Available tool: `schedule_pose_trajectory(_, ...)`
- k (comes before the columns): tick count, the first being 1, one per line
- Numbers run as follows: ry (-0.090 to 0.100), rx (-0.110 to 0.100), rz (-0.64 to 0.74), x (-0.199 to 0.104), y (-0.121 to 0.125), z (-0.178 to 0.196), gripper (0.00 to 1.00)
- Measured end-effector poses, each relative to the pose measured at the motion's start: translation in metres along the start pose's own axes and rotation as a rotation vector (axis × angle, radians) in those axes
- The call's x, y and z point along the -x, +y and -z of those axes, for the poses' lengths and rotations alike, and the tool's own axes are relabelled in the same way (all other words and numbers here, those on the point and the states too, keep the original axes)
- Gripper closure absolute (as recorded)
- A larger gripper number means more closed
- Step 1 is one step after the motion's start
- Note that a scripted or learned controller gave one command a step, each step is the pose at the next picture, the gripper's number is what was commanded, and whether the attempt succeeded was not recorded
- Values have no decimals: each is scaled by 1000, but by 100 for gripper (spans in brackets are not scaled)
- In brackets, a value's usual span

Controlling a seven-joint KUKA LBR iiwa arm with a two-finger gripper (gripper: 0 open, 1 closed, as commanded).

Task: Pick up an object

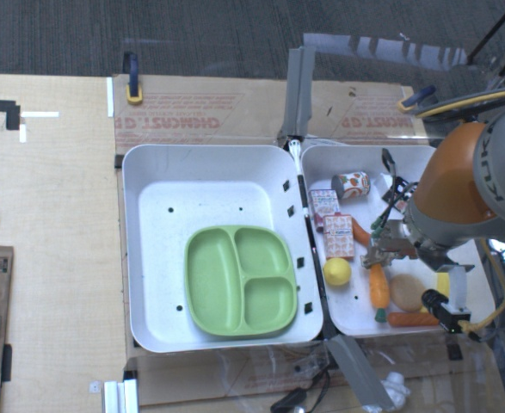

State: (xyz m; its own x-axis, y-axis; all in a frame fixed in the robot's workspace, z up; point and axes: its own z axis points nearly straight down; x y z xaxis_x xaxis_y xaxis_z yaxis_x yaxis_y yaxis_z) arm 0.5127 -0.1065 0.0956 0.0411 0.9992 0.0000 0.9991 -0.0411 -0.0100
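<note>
Orange-banded and grey, the robot arm (pixel 463 183) hangs low over the right bin (pixel 342 317), its pincer (pixel 388 246) down among toy food, just above an orange carrot (pixel 378 287). Whether the pincer is spread or closed cannot be told, and nothing is seen in its hold, so the pick looks not yet done. Beside it lie a smooth yellow lemon (pixel 337 271), two flat printed cartons (pixel 332 222), a small can (pixel 351 184) and a pale round bun (pixel 405 292). The left bin (pixel 149 231) bears a glossy green divided plate (pixel 240 280).
</note>
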Motion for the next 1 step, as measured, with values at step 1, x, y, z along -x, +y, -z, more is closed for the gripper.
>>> schedule_pose_trajectory(1, -2, 5, -8, -22, 27, 94, 100)
